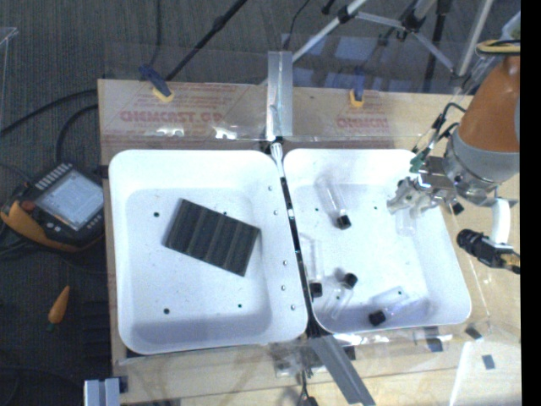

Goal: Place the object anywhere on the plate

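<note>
The dark ribbed plate (210, 237) lies in the left bin (127, 311). Right of it, clear tubes (331, 201) lie in the right bin (452, 299), the tool (416, 197) above its right side

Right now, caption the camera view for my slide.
Gripper over the right bin of clear vials; dark ridged plate lies in the left bin.

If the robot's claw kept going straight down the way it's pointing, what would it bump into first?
Probably the white floor of the right bin near its right wall. The gripper hangs over that spot. The nearest clear tube lies further left, though depth is hard to judge from this slanted view.
</note>
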Controlling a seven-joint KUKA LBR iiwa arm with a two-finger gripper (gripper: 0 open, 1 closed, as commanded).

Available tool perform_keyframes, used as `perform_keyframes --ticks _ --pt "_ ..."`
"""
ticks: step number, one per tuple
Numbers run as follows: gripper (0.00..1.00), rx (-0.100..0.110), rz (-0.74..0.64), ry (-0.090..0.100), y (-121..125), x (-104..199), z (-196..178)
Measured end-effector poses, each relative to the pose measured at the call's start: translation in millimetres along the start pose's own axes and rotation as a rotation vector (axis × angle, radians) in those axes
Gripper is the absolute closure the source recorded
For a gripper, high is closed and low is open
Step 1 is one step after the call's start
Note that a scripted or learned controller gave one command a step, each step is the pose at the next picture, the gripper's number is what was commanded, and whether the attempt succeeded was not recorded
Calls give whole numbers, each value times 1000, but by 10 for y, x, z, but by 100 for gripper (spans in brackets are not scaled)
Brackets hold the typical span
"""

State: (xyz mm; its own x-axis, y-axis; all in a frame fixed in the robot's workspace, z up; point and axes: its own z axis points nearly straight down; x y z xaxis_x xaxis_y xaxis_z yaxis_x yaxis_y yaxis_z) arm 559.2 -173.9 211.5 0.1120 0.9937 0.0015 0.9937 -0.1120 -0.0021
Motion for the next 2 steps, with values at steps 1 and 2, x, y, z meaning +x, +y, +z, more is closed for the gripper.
perform_keyframes --ticks 1,2 --pt "100 1 -100 -2 38 825 173" --pt "100 2 12 -3 280 1689 296"
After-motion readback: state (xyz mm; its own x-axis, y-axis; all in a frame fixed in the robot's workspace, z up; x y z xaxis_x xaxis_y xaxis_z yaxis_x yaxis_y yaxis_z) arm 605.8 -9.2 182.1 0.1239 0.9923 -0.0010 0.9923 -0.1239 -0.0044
